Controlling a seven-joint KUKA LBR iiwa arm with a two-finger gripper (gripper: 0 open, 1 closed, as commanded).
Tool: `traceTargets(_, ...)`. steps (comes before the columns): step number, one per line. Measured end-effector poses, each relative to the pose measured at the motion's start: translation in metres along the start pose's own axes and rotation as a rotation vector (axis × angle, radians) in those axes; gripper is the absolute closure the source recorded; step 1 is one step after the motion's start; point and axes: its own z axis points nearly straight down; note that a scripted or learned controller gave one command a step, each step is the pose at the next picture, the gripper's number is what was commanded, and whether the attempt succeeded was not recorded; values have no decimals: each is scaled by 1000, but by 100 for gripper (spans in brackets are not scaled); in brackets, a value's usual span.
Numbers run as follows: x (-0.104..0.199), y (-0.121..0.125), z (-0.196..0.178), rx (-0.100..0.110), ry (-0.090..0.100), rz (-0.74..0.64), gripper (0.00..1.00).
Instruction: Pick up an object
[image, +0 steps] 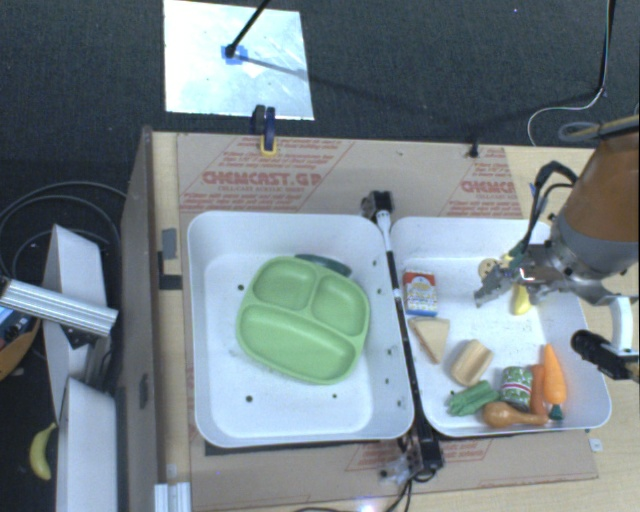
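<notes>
The gripper (500, 283) hangs low over the right bin (590, 400), whether pinched or spread I cannot tell, reaching by the yellow banana (521, 299), and next must grab it.

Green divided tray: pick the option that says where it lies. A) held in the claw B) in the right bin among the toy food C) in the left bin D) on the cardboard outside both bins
C: the green divided tray lies flat inside the left bin, while the toy food sits in the right bin.
</notes>
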Motion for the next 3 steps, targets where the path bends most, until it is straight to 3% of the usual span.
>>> traceTargets(1, 26, -61, 49, 8, 3, 2, 0)
traceTargets(2, 13, -57, 121, 0, 0, 5, 0)
traceTargets(3, -25, -58, 101, -1, -3, 5, 0)
